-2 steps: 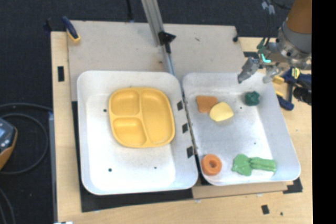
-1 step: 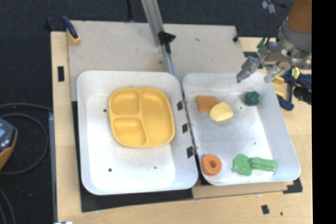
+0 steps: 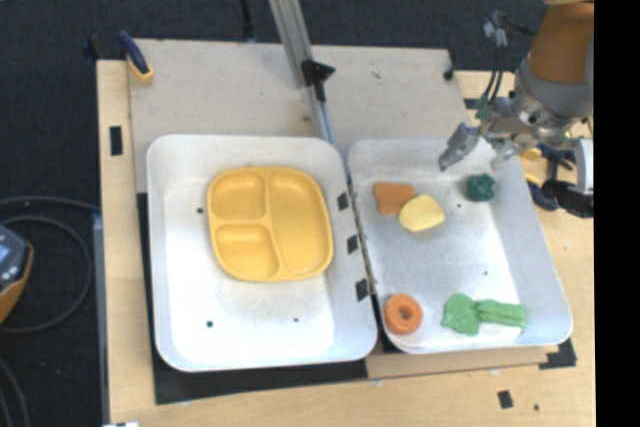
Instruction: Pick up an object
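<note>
Nothing is lifted yet: pincer (image 3: 478, 147), spread wide and holding nothing, hovers at upper right of the right bin (image 3: 520, 215) near the dark green piece (image 3: 481, 187).

Robot lab: bench (image 3: 200, 95), 2 bins (image 3: 180, 215)

No text, label or number could be read anywhere. Bins, toys and bench bore no legible marks.
</note>
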You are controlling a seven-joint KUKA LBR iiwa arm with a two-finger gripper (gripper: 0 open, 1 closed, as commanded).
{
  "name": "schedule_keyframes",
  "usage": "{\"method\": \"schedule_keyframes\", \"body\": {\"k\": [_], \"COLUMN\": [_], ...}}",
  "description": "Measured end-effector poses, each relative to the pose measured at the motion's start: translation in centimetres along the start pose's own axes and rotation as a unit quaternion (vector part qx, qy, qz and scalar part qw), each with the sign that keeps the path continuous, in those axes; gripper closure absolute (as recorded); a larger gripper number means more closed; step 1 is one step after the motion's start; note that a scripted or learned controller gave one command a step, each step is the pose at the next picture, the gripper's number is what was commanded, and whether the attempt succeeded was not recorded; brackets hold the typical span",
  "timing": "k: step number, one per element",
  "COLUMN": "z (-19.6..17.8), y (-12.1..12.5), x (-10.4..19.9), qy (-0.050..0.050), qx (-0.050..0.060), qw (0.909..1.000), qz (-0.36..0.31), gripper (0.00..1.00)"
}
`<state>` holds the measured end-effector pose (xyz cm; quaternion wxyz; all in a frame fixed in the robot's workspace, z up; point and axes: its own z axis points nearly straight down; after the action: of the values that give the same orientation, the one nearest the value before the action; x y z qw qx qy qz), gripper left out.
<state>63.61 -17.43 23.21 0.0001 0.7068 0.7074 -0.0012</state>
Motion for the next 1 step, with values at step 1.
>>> {"method": "schedule_keyframes", "body": {"k": [1], "z": [6.04], "y": [-0.04], "x": [0.56], "qy": [0.000], "qx": [0.000], "qw": [1.0000], "qz": [0.000], "gripper": [0.00]}}
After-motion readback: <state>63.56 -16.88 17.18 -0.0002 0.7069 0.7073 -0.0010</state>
